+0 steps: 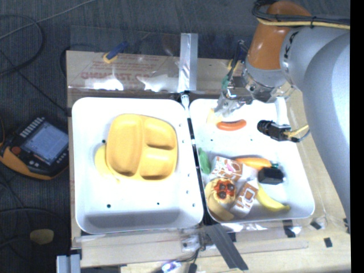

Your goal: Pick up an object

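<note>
**Asker:** What takes up the most room?

**Describer:** The grey robot arm point(324, 67), entering from the right, with an orange band above its wrist. Below it a bench carries two shallow white bins side by side. The left bin point(85, 209) holds a large yellow divided tray point(141, 147), upside down or lid-like, resting near the bin's middle.

**Asker:** And the right bin?

**Describer:** The right bin point(304, 201) holds the smaller things. A red-orange sausage point(231, 124) lies near its far edge. Toward the near side there is a carrot point(254, 162), a banana point(271, 201), a small black object point(271, 176), some printed snack packets point(228, 168) and a round pastry with red topping point(223, 190). A green item point(204, 160) sits against the divider between the bins.

**Asker:** Where is the gripper?

**Describer:** The gripper point(229, 103) hangs over the far left corner of the right bin, just above the sausage. Whether its tips touch the sausage, I cannot tell, and I cannot tell whether the tips are spread or closed. Nothing is visibly held.

**Asker:** Anything off the bench?

**Describer:** A handheld control pendant point(37, 147) lies on the dark floor to the left.
</note>
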You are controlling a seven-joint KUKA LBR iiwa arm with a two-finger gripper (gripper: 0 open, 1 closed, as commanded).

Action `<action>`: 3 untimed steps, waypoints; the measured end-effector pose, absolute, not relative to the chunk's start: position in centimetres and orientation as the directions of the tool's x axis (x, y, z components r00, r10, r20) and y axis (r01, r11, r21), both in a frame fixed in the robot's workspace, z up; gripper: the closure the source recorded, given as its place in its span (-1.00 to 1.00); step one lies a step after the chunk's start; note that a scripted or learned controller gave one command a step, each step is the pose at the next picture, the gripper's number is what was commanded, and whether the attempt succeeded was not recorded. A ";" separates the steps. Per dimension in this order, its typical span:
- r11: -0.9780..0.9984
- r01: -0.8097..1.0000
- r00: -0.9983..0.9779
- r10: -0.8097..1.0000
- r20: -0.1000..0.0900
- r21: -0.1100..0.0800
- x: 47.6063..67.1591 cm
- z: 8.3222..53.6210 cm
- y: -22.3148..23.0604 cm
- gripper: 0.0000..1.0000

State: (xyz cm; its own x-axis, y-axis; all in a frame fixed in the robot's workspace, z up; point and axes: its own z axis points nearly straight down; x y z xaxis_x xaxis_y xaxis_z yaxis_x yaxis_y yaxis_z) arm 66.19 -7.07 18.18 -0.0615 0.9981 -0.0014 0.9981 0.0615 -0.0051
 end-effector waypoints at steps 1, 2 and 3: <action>0.379 0.925 -0.379 0.925 0.001 -0.005 60.3 14.6 -11.1 1.00; 0.206 0.978 -0.206 0.978 0.000 -0.005 66.7 18.2 -5.4 1.00; 0.344 0.939 -0.344 0.939 -0.002 -0.006 66.7 18.2 -7.2 1.00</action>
State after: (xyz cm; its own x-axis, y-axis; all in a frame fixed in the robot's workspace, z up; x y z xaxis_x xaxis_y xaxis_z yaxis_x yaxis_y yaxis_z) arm 66.70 -7.23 18.18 -0.3443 0.9389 -0.0016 0.9388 0.3443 -0.0063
